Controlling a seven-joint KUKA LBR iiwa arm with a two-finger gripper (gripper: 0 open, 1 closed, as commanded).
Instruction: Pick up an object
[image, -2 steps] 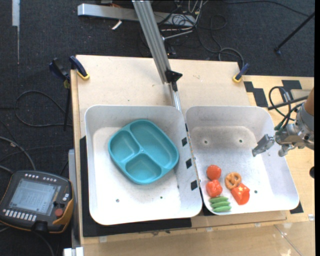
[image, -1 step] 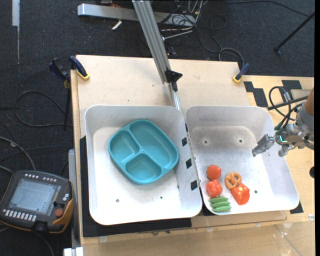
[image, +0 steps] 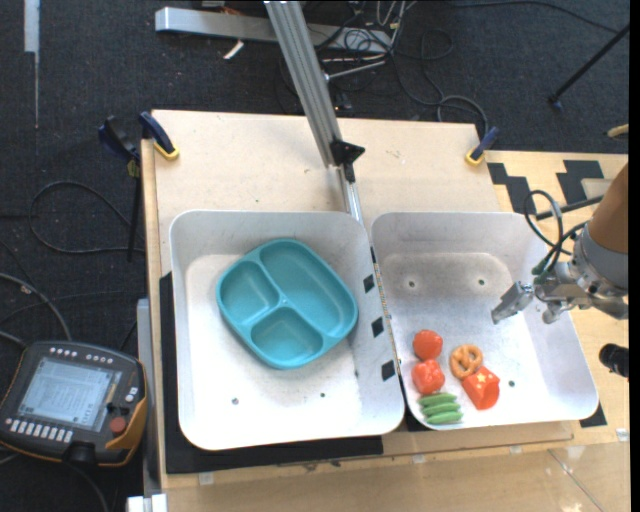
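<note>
Over the right side of the right bin (image: 480, 232), the gripper (image: 532, 302) hangs above the white floor, its fingers (image: 510, 303) looking spread apart with nothing between them, though they are small and somewhat blurred at this angle. The grey arm enters from the right edge, with cables looping over it just behind the wrist.

Nearer and to the left of the fingers, well apart from them, a small cluster of toy food lies in the near part of the same bin: a pretzel (image: 465, 359), a red piece (image: 482, 388) touching it on its near side, a round red tomato (image: 427, 344), another red item (image: 428, 377) just near of that, and a green pea pod (image: 441, 407) at the bin's near rim.

In the left bin (image: 200, 330) rests a teal divided plate (image: 287, 302) with three compartments, lying flat and slightly turned.

Both bins sit side by side on a pale wooden surface (image: 240, 160). A slanted metal pole (image: 310, 80) rises from the far edge between them. On the floor at the near left lies a handheld control pendant (image: 70, 398).
</note>
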